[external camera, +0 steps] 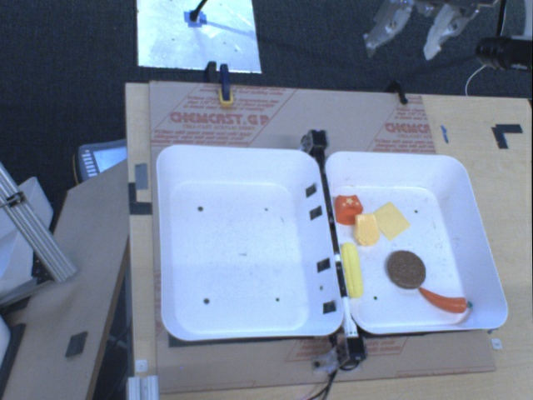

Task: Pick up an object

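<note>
We see the translucent two-finger gripper (414, 26) spread apart, holding nothing; well below it lies the round brown cookie (405, 269).

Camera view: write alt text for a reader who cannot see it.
The gripper hangs open at the top right, beyond the bench, holding nothing. The right bin holds a red-orange block, two yellow pieces, a brown disc, a yellow banana-like piece and an orange carrot-like piece; the left bin sits beside it.
</note>
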`<state>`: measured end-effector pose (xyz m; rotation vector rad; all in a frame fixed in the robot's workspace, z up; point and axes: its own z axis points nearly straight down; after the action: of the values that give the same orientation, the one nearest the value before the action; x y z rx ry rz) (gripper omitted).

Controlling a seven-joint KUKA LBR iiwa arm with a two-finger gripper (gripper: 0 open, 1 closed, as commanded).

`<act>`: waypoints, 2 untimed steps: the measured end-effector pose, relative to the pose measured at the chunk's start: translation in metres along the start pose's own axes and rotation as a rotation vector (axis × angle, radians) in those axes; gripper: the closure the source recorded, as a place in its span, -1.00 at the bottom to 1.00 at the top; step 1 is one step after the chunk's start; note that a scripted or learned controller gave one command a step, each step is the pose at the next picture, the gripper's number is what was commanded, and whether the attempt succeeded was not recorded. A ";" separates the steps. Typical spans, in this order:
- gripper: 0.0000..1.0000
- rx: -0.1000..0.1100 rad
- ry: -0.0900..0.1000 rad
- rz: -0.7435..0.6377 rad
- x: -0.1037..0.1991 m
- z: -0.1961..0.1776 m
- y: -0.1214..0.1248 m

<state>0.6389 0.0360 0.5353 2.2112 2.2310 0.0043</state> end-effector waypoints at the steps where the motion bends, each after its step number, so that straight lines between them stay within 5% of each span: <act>1: -1.00 0.001 0.000 0.001 0.039 0.000 -0.017; 2: -1.00 0.001 0.001 -0.003 0.120 0.000 -0.050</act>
<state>0.5882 0.1555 0.5350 2.2090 2.2355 0.0037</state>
